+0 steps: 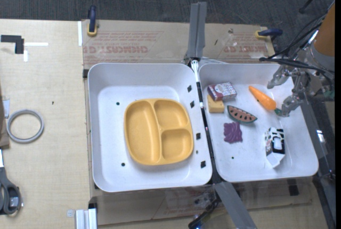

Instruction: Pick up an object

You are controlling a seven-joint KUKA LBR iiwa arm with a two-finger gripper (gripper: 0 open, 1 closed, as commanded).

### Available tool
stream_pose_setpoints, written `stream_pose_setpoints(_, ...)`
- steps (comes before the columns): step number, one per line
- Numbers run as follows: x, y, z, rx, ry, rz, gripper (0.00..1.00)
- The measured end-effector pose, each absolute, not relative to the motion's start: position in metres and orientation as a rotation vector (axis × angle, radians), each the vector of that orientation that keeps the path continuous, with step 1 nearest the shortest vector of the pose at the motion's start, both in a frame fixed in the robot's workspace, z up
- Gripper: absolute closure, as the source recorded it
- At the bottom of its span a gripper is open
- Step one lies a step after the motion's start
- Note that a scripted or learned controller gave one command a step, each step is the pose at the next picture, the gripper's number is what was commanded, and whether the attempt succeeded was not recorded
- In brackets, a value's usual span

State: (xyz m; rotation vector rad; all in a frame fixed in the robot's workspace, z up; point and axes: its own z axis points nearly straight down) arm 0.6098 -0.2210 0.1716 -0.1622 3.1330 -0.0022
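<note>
Cardboard sheet (176, 44) behind bins: faint red print, mirrored/upside down, not legible.

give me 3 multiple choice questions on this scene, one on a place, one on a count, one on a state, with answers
1. Where is the yellow divided plate?
A. in the left bin
B. in the right bin
C. on the bare bench

2. How many compartments does the plate have?
A. two
B. three
C. five

3. How does the carrot lie?
A. between the gripper's fingers
B. on the bin floor, apart from the other items
C. on top of the watermelon slice

Answers: 1 A, the yellow divided plate sits in the left bin. 2 B, its ridges mark one long section and two smaller ones. 3 B, the carrot rests on the right bin floor, left of the gripper.
</note>
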Motion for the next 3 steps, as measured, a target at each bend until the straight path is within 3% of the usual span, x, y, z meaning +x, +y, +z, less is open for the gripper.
stream_pose_setpoints(1,0.625,-0.221,0.115,0.352,3.118,-0.001,0.00)
stream_pose_setpoints(2,0.604,-0.196,0.093,0.366,3.117,-0.001,0.00)
stream_pose_setpoints(3,0.606,-0.195,0.103,0.360,3.113,-0.003,1.00)
